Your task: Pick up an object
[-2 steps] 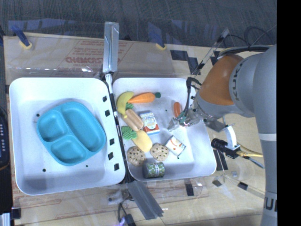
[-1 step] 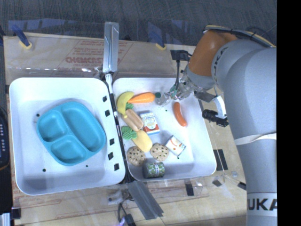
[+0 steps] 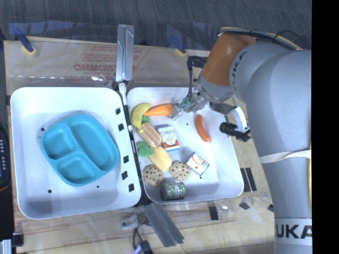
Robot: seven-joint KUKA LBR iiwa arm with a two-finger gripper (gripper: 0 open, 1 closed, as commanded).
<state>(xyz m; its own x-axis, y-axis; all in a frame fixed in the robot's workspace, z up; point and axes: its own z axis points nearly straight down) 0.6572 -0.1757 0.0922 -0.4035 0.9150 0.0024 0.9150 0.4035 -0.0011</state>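
Observation:
The right bin (image 3: 229, 163) holds toy food. An orange carrot (image 3: 159, 110) lies at its back, beside a yellow banana (image 3: 139, 114). A red sausage (image 3: 202, 128) lies to the right. A hot dog (image 3: 150, 134) and a small red-and-white carton (image 3: 168, 138) sit in the middle. My gripper (image 3: 185, 106) hangs low at the back of this bin, just off the carrot's right tip. Nothing can be seen held in it.
Toward the front lie a yellow fruit (image 3: 160, 159), a green leafy piece (image 3: 145, 148), two cookies (image 3: 153, 174), another small carton (image 3: 197, 163) and a green can (image 3: 173, 190). The left bin (image 3: 26, 194) bears a blue divided plate (image 3: 79, 148). My arm covers the right side.

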